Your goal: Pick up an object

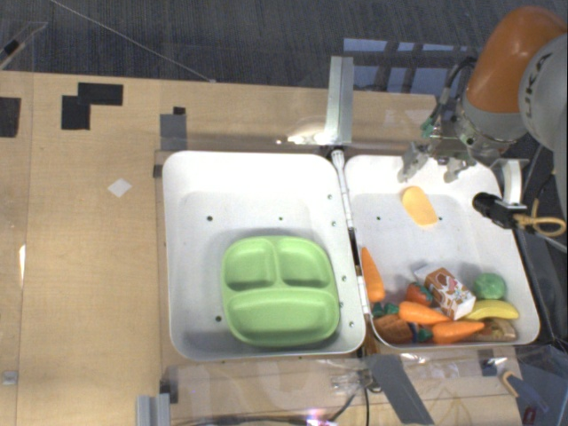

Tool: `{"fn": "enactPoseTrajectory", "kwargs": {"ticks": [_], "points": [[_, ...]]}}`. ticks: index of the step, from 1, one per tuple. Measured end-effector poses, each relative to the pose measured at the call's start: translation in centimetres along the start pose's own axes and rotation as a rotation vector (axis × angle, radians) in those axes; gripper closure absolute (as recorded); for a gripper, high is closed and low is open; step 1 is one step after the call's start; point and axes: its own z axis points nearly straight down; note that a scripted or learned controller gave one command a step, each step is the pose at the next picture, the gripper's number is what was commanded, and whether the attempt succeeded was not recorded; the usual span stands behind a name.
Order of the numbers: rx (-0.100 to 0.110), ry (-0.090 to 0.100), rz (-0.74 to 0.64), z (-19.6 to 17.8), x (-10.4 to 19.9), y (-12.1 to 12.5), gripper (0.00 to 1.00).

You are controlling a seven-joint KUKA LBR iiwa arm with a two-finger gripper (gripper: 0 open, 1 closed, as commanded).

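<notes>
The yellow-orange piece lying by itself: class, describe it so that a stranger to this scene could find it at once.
Start at the right-hand bin, the one without the green tray. In its far half, just below the gripper, lies a small oval yellow-orange piece. Unlike the carrots and the banana heaped along the near edge, it lies alone on bare white.

two white bins (257, 171). one green divided plate (280, 289). three carrots (372, 275). one banana (493, 310). one small carton (448, 292). one green round item (489, 285). one yellow-orange piece (420, 205).
</notes>
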Motion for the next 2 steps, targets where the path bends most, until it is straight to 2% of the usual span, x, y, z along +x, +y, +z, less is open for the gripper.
{"fn": "enactPoseTrajectory", "kwargs": {"ticks": [1, 2], "points": [[-0.002, -0.001, 0.149, 9.1, -1.1, 1.4, 0.0], [-0.007, -0.001, 0.106, 9.8, -0.5, -1.8, 0.0]]}}
